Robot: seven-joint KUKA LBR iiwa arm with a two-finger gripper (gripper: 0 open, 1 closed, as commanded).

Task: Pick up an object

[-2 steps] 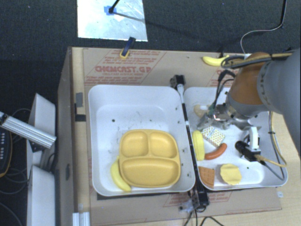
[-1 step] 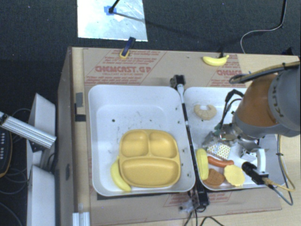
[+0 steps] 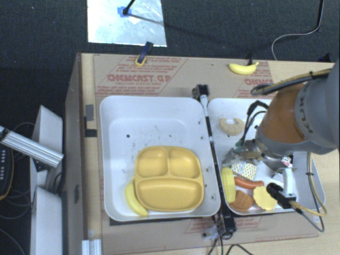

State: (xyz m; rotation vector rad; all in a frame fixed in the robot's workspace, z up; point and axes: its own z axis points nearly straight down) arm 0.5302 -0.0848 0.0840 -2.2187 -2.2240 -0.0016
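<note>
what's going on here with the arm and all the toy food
A grey and orange robot arm reaches in over the right bin, above a pile of toy food: a sausage, a checkered piece and a yellow slice. Its claw sits low among them, with nothing clearly held. The left bin holds a yellow divided tray and a banana.

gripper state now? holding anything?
Gripper: low in the right bin, over the toy food; open or shut cannot be told, nothing visibly held.

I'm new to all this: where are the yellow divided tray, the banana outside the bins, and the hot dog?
yellow divided tray (image 3: 169, 178), camera view, centre ridge.
banana outside the bins (image 3: 243, 67), camera view, mid-body.
hot dog (image 3: 248, 183), camera view, middle.
</note>
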